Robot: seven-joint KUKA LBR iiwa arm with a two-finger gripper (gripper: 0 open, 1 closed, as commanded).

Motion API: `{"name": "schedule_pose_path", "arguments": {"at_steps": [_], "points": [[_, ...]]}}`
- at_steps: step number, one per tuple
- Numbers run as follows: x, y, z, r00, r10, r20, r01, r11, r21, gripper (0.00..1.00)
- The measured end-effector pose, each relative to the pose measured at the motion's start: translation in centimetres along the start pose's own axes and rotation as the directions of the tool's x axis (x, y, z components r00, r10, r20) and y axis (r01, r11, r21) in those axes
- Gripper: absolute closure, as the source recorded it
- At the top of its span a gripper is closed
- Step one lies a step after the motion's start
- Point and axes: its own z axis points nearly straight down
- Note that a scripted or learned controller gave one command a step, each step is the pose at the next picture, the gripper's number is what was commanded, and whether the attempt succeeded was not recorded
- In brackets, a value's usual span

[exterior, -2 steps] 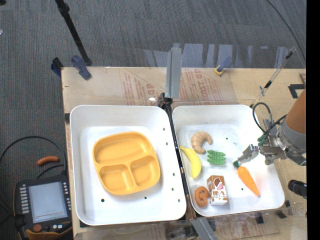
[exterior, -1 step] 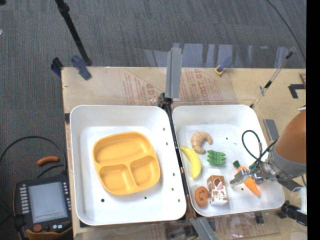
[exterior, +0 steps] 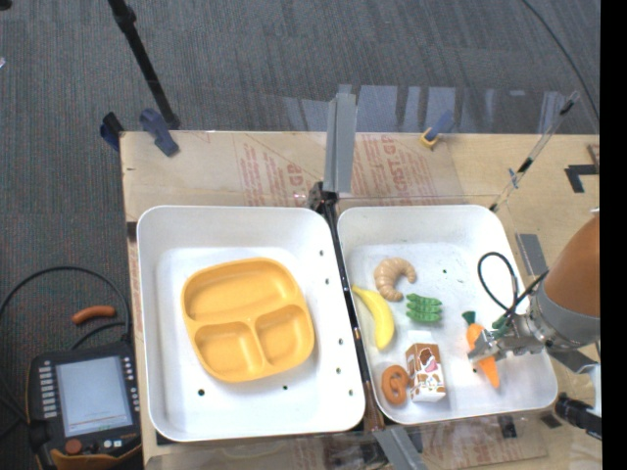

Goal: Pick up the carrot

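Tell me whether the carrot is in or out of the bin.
In. The carrot lies on the right bin's floor near its right wall, with the gripper at it.

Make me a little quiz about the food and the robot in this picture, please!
1. True or false: the carrot lies in the same bin as the yellow tray.
2. Which food lies just left of the green peas? A croissant, B banana, C donut
3. Fill in: the gripper is right at the ____.

Key: 1 false, it is in the right bin. 2 B, the banana. 3 carrot.
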Motion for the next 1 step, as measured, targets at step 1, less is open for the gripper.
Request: {"name": "schedule_pose_path", "arguments": {"at_steps": [1], "points": [[4.81,0.29,-11.79,0.992,-0.126,0.008,0.126,0.992,-0.005,1.00]]}}
